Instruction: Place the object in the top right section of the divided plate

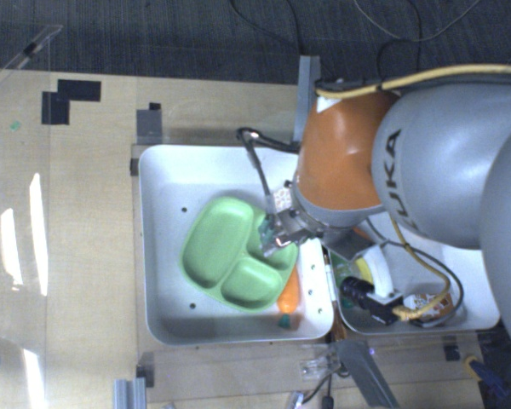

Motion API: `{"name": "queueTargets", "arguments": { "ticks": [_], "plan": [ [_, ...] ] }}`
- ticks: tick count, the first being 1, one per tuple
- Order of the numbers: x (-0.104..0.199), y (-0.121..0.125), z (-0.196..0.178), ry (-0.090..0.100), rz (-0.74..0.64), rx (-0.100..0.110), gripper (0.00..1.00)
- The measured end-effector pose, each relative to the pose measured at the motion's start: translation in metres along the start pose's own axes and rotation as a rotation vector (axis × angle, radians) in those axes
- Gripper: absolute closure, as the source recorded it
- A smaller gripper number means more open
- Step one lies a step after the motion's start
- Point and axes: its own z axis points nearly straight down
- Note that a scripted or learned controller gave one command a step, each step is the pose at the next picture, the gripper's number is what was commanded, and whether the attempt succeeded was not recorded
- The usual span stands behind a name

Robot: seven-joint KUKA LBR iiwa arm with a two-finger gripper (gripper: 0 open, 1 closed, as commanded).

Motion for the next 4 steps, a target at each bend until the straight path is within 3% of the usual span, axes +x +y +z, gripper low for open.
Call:
{"name": "queueTargets", "arguments": {
  "ticks": [1,3,4],
  "plan": [
    [0.014,0.006,-0.017,0.0,-0.189,0.001,1.0],
    [-0.035,-0.017,0.05,0.001,-0.288,0.002,1.0],
    [0.0,0.003,0.142,-0.001,-0.418,-0.01,1.0]
  ]
}}
